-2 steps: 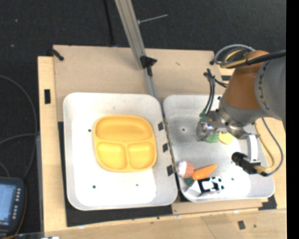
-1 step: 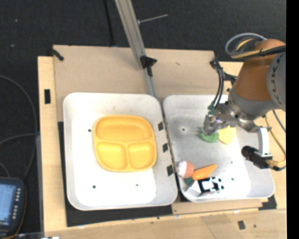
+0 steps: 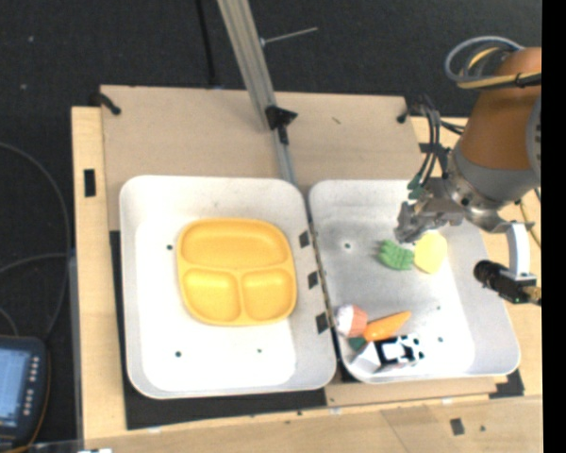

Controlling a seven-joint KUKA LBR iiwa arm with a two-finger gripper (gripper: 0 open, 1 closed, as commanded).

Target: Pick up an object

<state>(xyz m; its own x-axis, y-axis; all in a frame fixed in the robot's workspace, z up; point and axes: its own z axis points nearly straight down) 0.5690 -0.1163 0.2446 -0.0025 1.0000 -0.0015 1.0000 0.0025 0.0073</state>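
I have the gripper [image 3: 413,226] low in the right bin [image 3: 472,347], its tip just above a small green piece [image 3: 393,255] and beside a pale yellow piece [image 3: 430,252]; those two touch each other. At this slant I cannot tell how the gripper is set, and nothing shows between its tips. My worry is the crowding: closing here could catch both pieces, or nudge the green one aside and come up bare. Nearer the front edge lie an orange carrot-like toy [image 3: 385,326] and a black-and-white block [image 3: 398,351], well apart. The left bin [image 3: 151,347] holds a yellow divided tray [image 3: 236,270].
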